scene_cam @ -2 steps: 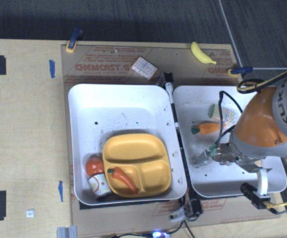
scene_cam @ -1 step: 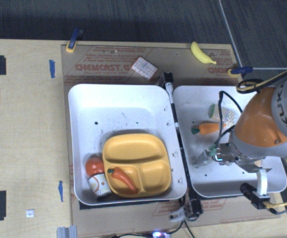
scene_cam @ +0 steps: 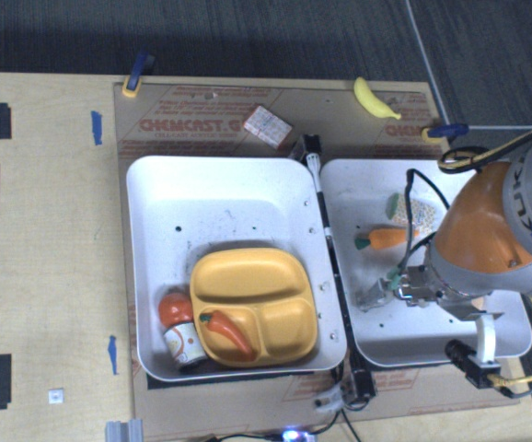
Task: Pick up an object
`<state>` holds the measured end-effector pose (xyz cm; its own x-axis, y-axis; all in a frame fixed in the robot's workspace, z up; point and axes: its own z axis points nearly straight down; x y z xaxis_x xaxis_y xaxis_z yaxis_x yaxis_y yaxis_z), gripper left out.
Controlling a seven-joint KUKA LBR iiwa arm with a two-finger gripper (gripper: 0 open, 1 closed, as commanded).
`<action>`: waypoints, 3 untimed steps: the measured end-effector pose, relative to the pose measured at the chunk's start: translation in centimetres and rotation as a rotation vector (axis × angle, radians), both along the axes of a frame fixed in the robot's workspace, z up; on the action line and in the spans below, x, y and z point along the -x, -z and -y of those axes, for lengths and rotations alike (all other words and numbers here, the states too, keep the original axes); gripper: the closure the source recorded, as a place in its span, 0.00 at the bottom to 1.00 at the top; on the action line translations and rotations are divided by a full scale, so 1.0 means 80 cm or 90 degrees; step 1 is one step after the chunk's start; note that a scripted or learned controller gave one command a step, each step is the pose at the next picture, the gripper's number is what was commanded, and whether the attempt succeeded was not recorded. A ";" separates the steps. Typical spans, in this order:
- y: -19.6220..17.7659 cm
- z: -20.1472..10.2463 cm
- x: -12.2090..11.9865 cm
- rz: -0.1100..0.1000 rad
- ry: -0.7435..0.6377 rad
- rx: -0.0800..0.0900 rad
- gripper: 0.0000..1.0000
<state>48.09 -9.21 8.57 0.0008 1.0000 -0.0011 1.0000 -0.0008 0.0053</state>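
Note:
The right bin [scene_cam: 514, 334] holds an orange toy carrot [scene_cam: 387, 238] with a green tip, lying near its middle. Behind the carrot sits a speckled pale object [scene_cam: 417, 213], partly hidden by a black cable. My gripper [scene_cam: 377, 293] is low inside this bin, just in front of the carrot and a little to its left, pointing left. Nothing is visibly held in it. In the left bin [scene_cam: 156, 191] lies a yellow divided plate [scene_cam: 252, 288] with a red chili pepper [scene_cam: 225, 331] on it. A red, white and orange toy [scene_cam: 178, 325] rests against the plate's left side.
A yellow banana [scene_cam: 375, 99] and a small patterned box [scene_cam: 266, 125] lie on the cardboard behind the bins. Blue clamps [scene_cam: 137, 72] [scene_cam: 445, 132] hold the cardboard's far edge. The arm's orange band [scene_cam: 482, 233] covers the right bin's right half.

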 end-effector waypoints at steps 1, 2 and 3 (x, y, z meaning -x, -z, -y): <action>0.000 0.002 0.000 0.000 -0.001 -0.001 0.00; 0.000 0.002 0.000 0.000 0.000 -0.001 0.00; 0.000 0.001 0.000 0.000 0.000 0.000 0.00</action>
